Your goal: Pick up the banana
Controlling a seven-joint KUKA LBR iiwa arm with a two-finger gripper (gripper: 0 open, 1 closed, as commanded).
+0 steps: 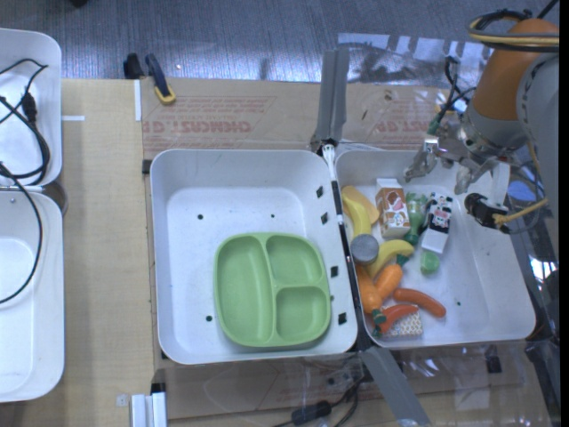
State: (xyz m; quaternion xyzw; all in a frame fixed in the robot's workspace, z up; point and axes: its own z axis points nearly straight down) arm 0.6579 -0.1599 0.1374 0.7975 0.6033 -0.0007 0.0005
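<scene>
Yellow banana (357,209), green divided plate (271,288), white bins (169,238), orange carrot (379,286).

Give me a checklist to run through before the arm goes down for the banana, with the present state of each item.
1. Banana in sight: ok, it lies in the right bin against the wall shared with the left bin.
2. Gripper free of load: ok, nothing between its fingers.
3. Gripper over the banana: not ok, it hangs above the bin's far right part, well to the banana's right.
4. Room around the banana: not ok, a small carton stands close on its right and a grey can lies at its near end.
5. Bin wall clearance for a finger on the banana's left: cannot tell.
6. Second yellow piece near the can: cannot tell whether it is another banana.
</scene>
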